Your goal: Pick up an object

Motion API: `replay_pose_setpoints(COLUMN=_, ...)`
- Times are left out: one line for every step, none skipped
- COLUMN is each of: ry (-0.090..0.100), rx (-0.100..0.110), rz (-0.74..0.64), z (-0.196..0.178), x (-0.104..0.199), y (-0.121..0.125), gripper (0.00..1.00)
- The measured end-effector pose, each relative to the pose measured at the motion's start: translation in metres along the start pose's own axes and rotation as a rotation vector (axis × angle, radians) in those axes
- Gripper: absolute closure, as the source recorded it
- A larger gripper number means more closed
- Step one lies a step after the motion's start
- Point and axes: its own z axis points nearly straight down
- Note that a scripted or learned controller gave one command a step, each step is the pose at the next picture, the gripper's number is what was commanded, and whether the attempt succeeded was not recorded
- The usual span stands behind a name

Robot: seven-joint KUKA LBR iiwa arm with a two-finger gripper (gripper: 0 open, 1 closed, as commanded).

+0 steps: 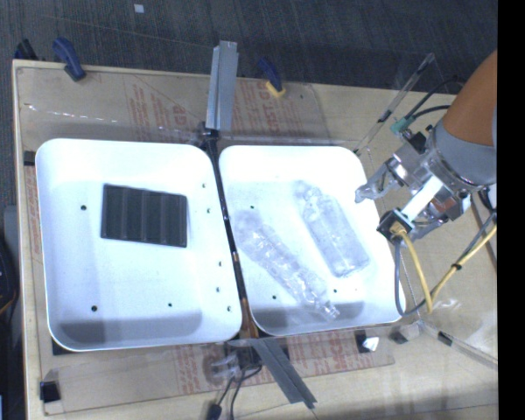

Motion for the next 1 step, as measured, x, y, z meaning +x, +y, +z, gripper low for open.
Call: replay_pose_setpoints(ry=-0.003, rx=0.003, rz=-0.01, z=0.051, x=-0.0322, y=-0.0018, gripper=0.0)
